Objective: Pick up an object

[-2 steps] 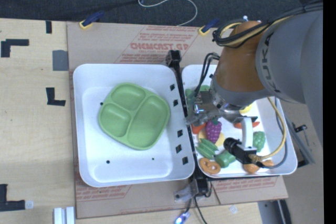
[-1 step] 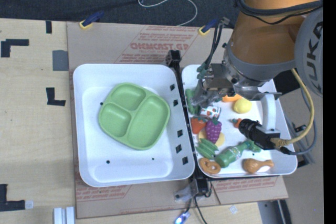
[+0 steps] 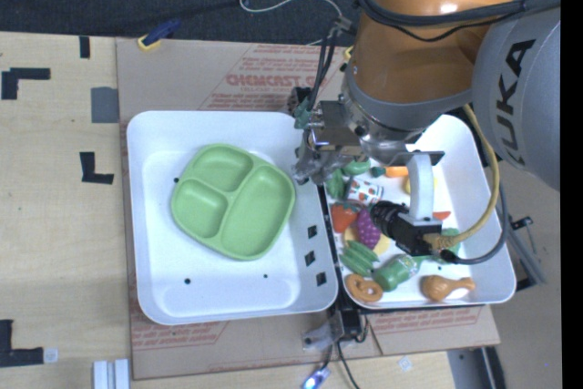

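A brown toy (image 3: 446, 288) and a pretzel (image 3: 366, 289) are seen at the right bin's (image 3: 487, 196) six o'clock edge, grapes (image 3: 367, 228) just beyond. A green plate (image 3: 234, 199) is set in the left bin (image 3: 150, 196). The gripper (image 3: 319, 155) is hung over the divide; its state cannot be told.

"KUKA" in black vertical letters on grey arm (image 3: 524, 96), right of frame. Red "CHEMCAST" print on cardboard sheet (image 3: 232, 79) above the bins, upper centre; smaller lines unreadable.

plate (image 3: 235, 200): matt green plastic | bins (image 3: 150, 196): smooth white plastic | board (image 3: 182, 77): likely cardboard
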`<state>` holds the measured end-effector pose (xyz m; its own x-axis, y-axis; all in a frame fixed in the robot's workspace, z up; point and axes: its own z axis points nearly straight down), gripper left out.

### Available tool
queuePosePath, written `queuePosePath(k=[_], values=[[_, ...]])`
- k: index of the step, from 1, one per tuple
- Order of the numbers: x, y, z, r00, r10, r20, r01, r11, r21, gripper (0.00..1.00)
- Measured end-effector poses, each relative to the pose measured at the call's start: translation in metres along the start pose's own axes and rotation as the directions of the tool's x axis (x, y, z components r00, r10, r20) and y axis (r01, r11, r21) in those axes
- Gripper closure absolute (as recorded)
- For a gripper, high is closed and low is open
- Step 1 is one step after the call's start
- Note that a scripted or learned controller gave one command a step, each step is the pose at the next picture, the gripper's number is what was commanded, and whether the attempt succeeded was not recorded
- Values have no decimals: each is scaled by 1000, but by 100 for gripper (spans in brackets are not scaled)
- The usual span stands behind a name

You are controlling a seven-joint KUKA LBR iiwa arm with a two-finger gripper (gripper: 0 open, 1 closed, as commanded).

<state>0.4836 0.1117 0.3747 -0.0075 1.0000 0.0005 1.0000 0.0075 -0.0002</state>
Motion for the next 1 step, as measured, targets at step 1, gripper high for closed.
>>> queuePosePath(k=[1], values=[[26,1,-120,1000,2,-3,-2,1000,-11,100]])
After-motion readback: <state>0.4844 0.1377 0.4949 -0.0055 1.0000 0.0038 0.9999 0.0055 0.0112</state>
